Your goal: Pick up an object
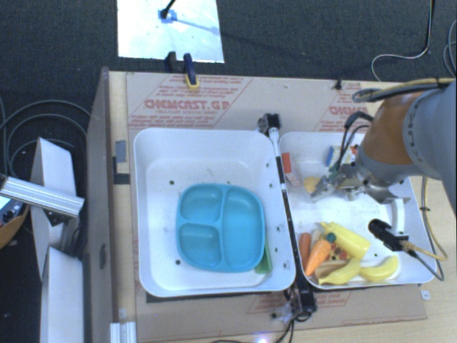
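The right bin [303, 143] holds toy food. In its near part lie an orange carrot [318, 255], a yellow banana [380, 269] and a fat yellow piece [348, 239]. A small yellow piece [311, 184] rests near the bin's left wall. My gripper [330, 185] hangs low over the middle of this bin, just right of the small yellow piece, with the grey arm and its orange band [389, 131] behind it. Whether it touches that piece cannot be made out.
The left bin [143, 213] carries a blue divided plate [220, 227] with a green item [265, 264] poking out at its near right edge. A small red piece [287, 164] and a blue piece [333, 154] lie at the far side of the right bin. Cables run past the bench's right side.
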Controlling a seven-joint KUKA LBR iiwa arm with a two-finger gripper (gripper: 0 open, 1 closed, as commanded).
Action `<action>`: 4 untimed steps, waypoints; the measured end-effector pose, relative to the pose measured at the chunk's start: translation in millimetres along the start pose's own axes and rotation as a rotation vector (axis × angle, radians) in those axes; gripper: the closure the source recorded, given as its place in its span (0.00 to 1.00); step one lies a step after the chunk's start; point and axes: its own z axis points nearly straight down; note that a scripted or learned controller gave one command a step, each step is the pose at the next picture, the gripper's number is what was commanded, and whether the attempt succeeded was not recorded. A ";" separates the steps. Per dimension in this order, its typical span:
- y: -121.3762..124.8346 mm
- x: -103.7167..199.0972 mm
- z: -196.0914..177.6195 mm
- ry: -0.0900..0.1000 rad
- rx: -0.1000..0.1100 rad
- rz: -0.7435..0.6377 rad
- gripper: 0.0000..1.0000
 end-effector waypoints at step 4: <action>-85.1 -84.7 -92.1 -0.005 -0.002 0.010 0.00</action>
